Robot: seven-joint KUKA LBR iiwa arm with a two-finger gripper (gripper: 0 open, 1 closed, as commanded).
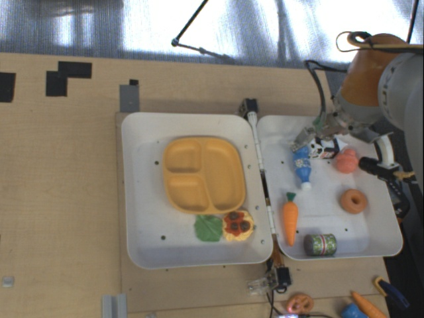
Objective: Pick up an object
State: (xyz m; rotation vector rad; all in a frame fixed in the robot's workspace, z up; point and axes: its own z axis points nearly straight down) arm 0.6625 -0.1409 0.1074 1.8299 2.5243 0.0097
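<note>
On the desk you have two shallow white bins side by side. Your left bin holds a yellow divided plate with three compartments, and just below it a green leaf-shaped toy beside a small pizza-like toy; the two appear to touch, and the pizza toy sits close to the plate's lower edge. Your right bin holds a blue-and-white tube lying near the top left, a pink ball-like object, a small black-and-white item partly under the arm, a brown doughnut, an orange carrot pointing downward, and a green can on its side near the lower wall. The pincer hangs over the right bin's upper part, just above the tube and the black-and-white item; you cannot tell whether it is apart or together, and nothing is visibly held.
</note>
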